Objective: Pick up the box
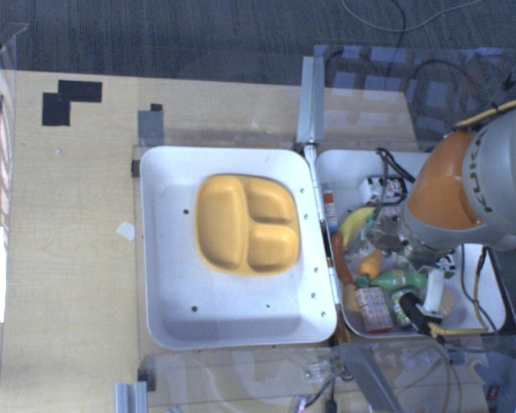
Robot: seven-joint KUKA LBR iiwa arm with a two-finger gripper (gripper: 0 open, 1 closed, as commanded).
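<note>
The box (374,308) is small and reddish with a printed label. It lies flat near the front edge of the right bin (348,163). The arm's orange band (443,194) hangs over the middle of that bin. Below it the dark gripper (389,237) reaches down into the clutter, behind and slightly right of the box, close to a banana (356,224) and a small orange object (371,265). The wrist hides much of the gripper.
A green bottle (402,280) lies right of the box, and a slim red-capped bottle (329,209) lies along the bin's left wall. The left bin (168,239) holds a yellow compartment tray (245,224). Cables (387,179) run at the right bin's back.
</note>
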